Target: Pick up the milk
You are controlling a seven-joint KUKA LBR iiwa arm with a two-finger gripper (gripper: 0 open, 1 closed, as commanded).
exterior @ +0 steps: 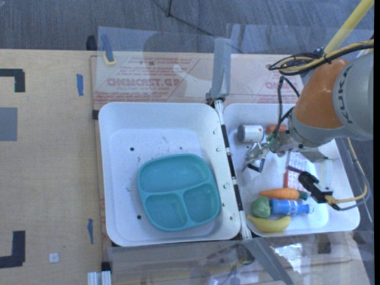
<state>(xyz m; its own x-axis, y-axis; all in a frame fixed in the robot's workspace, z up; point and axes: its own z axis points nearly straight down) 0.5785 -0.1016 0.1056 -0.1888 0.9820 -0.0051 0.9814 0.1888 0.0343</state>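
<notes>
On the worktop [47, 177] stand two white bins side by side, and the grey arm [350, 100] with an orange band reaches in from the right. The left bin [113, 123] holds a teal plate [178, 190] with 3 compartments. In the right bin [347, 215], approx. in the middle, lies the milk [295, 161], a white carton with red marks, partly under the wrist. Its long axis seems to run far-to-near, but which end points where I cannot tell. The claw [256, 157] is just to the left of the milk, apart from it; spread or pressed together, cannot tell. The red print on the milk is too small to read. The clear sheet [148, 79] behind the bins has red writing, not readable w/ certainty.
</notes>
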